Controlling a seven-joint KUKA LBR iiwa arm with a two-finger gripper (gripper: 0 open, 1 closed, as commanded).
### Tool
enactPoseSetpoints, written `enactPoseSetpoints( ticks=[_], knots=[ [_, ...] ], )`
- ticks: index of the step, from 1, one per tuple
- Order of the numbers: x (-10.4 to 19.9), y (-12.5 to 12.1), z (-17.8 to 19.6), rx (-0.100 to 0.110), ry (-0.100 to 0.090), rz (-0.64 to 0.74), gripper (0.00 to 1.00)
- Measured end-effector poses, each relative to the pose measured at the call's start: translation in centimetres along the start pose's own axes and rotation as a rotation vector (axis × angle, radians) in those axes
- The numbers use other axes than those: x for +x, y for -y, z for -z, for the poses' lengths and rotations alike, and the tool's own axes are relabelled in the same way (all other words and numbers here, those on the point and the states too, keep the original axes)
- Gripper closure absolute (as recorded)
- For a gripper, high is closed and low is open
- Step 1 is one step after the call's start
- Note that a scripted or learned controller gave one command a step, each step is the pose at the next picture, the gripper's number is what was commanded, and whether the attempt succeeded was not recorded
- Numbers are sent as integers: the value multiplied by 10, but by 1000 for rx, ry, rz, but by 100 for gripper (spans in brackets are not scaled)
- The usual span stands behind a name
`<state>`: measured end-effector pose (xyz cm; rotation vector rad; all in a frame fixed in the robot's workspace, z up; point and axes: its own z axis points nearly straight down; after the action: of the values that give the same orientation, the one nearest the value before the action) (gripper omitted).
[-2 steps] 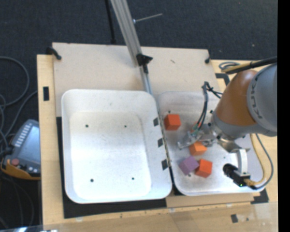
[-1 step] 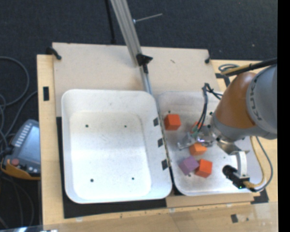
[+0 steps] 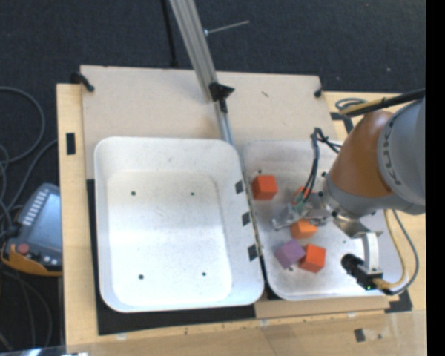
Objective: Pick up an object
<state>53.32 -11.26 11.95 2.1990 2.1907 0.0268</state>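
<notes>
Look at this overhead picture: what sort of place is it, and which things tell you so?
Probably a robotics lab test bench: a grey and orange robot arm reaches over two white bins, small coloured blocks lie in the right one, and a control pendant with cables sits on the floor.

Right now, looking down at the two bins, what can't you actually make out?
- Hand: whether it is open or shut; small and blurred among cables in the camera view.
- Orange block under the hand: touching or gripped, unclear.
- Right bin: its far right side, covered by the arm.
- Small reddish-green bit by the wrist: too small to identify.
</notes>
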Motion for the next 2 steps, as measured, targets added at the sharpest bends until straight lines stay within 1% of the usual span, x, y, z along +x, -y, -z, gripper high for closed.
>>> enactPoseSetpoints(
  ticks=[1, 2],
  knots=[
    [-1, -3, 12, -8, 1, -3, 100],
    [-1, -3, 11, -8, 1, -6, 0]
  ],
)
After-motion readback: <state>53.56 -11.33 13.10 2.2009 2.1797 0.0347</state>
